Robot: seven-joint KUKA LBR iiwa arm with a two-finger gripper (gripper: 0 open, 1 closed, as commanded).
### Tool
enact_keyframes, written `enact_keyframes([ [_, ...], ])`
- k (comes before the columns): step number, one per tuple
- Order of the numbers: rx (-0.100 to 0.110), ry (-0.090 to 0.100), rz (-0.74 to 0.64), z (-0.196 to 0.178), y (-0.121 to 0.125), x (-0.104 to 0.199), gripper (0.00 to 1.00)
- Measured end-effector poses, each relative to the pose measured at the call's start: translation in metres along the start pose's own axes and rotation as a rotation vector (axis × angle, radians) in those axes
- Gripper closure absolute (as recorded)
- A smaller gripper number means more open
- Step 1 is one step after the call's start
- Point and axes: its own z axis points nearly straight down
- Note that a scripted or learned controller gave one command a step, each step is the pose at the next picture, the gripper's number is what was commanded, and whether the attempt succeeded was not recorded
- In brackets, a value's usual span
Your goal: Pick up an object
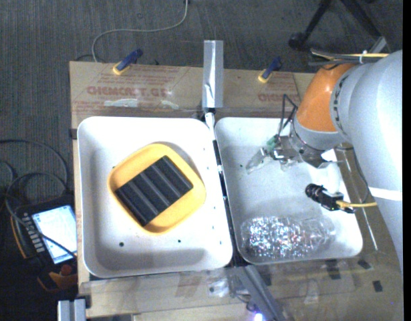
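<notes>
The grey arm [365, 112] reaches in from the right over the bench, whose cardboard sheet [145, 89] carries faded red print on its far strip that is too faint to read with any certainty. The left bin [91, 179] holds a yellow tray with a black ribbed insert [157, 186], lying at a slant in its middle. In the right bin [235, 199], a clear bottle full of silvery glitter [285, 235] lies on its side against the near wall. The gripper [266, 154] hangs over bare floor in the far half of that bin, well apart from the bottle and carrying nothing visible; whether it is spread or closed I cannot tell. This looks like the approach step, so the next move calls for travelling nearward and descending on the bottle.
</notes>
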Motion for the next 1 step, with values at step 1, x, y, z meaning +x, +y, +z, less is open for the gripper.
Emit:
enact_keyframes([
  [1, 0.013, 0.002, 0.028, -0.0945, -0.0410, -0.0539, 0.00],
])
